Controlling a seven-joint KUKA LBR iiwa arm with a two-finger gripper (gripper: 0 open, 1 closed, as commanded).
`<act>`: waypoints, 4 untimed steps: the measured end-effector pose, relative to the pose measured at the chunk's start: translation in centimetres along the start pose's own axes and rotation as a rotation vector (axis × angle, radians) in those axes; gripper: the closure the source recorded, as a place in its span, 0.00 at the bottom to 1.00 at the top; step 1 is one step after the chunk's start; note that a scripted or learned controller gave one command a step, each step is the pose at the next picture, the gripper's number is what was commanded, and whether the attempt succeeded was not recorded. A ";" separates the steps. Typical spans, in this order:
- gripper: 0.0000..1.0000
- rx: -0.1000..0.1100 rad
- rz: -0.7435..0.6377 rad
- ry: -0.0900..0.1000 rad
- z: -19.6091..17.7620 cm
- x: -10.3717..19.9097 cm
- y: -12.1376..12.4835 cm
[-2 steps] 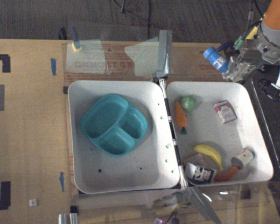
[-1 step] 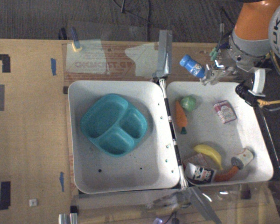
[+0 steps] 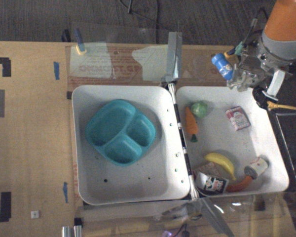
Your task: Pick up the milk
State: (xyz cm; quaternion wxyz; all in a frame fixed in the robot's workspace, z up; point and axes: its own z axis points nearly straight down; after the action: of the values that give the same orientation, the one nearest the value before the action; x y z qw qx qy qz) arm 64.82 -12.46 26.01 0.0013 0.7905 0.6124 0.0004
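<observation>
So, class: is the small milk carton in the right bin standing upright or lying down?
Lying down. The milk carton rests flat on the right bin floor, its printed face up. The hand hovers above the bin's far edge.

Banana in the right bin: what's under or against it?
The banana lies partly on a dark milk carton, its front end by an orange sausage-like toy. The carton's part beneath the banana is covered. The gripper is above the bin's far edge.

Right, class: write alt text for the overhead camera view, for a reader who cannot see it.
The arm's claw hangs over the right bin's far edge, away from the milk carton at its near-left corner. That bin also holds a banana, carrot and small red box; the left bin holds a teal divided plate.
</observation>
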 end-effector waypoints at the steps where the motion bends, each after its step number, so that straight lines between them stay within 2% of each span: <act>1: 1.00 0.001 0.335 0.000 -1.6 3.3 0.5; 2: 1.00 0.003 0.665 -0.001 -1.4 2.0 1.4; 3: 1.00 0.007 0.894 -0.002 -2.4 0.5 -0.4; 4: 1.00 0.003 1.112 0.000 -2.6 0.8 0.0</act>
State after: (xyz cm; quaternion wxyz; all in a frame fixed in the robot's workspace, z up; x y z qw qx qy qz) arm 64.96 -11.70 28.57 -0.0005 0.9947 0.1029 0.0002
